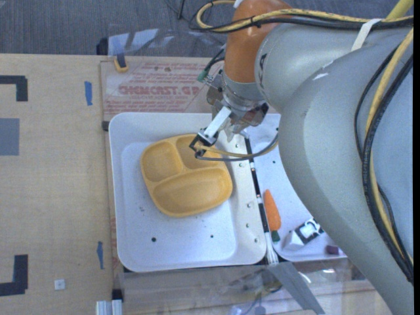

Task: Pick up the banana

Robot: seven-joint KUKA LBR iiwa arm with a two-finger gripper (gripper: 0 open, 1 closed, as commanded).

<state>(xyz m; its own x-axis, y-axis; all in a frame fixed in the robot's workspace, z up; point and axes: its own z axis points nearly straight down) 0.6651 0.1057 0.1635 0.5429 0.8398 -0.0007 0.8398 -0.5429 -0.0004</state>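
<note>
My gripper hangs over the back edge of the two bins, just above the divider between them, beside the far right rim of a yellow divided plate. The plate lies in the left bin and nothing lies in its compartments. My grey arm reaches in from the right and covers most of the right bin.
An orange carrot lies in the right bin next to the divider. A small white and black object and a small purple piece sit near that bin's front. A cardboard sheet lies behind the left bin.
</note>
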